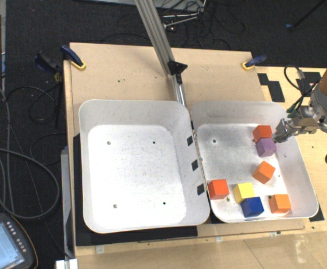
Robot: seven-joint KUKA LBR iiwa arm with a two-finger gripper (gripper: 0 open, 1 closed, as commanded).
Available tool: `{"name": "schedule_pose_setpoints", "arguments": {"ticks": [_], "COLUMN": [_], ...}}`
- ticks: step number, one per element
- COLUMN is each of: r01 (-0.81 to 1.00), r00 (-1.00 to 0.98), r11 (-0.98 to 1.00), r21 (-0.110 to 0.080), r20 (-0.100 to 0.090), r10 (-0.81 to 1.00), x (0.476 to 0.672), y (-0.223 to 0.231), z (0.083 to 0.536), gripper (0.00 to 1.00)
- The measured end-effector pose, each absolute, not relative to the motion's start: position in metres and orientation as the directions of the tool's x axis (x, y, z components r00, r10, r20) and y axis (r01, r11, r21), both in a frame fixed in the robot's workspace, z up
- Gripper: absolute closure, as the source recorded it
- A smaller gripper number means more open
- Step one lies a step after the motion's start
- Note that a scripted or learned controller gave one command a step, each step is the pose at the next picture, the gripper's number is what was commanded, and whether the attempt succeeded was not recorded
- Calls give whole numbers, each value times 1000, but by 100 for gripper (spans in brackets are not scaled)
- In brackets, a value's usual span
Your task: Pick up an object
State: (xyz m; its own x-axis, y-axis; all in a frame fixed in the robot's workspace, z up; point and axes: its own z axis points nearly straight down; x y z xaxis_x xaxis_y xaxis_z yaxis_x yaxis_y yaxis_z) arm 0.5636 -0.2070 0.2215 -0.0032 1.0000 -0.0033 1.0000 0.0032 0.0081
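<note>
While I scan from the left, I see the left bin [132, 161] and then the right bin [298, 150] holding seven blocks. An orange block [218, 188] sits by its left wall, with a yellow block [243, 192] and blue block [252, 206] touching. Further right lie orange blocks and a purple block [265, 146]. My gripper [283, 132] hovers just beside it; whether it grips anything, I cannot tell.

Even, bright overhead light is falling on the counter [219, 72]; the white bins [132, 161] are glaring slightly, shadows are lying soft, and the dark floor [23, 122] is looking grainy.
</note>
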Motion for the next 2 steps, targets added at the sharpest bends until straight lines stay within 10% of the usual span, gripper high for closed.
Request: {"name": "schedule_pose_setpoints", "arguments": {"ticks": [2], "r01": [1000], "r00": [-7], "r11": [7], "r21": [1], "r20": [0], "r10": [1000], "x": [569], "y": [-164], "z": [267], "gripper": [100]}}
